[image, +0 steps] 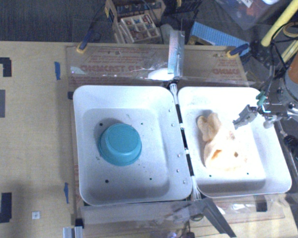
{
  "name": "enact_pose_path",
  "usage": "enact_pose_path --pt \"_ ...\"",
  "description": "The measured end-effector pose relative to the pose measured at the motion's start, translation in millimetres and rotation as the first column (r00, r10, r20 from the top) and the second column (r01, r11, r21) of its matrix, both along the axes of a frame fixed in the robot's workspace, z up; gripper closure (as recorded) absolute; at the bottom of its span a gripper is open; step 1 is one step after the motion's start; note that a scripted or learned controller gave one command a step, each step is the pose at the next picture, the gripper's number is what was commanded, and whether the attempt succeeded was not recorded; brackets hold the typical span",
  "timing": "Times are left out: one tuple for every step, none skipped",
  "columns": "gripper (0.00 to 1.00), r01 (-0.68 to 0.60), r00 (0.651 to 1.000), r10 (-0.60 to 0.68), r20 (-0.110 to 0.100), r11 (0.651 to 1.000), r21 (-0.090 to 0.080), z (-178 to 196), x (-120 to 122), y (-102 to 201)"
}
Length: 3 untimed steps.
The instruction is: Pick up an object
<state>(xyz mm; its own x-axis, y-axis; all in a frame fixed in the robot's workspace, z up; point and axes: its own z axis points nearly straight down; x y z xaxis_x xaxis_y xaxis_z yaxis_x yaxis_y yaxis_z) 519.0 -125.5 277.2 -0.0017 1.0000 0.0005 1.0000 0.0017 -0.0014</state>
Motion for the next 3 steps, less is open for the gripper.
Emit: enact_pose_path --pt "0.00 -0.302 0.953 0.302 0.000 0.953 0.002 -97 -21 -28" --pt "0.00 -0.339 0.941 0.339 0.015 0.941 -0.009 -186 30 2" --pt "1.00 -0.334 0.942 0.334 0.020 0.943 -0.011 -175 31 0"
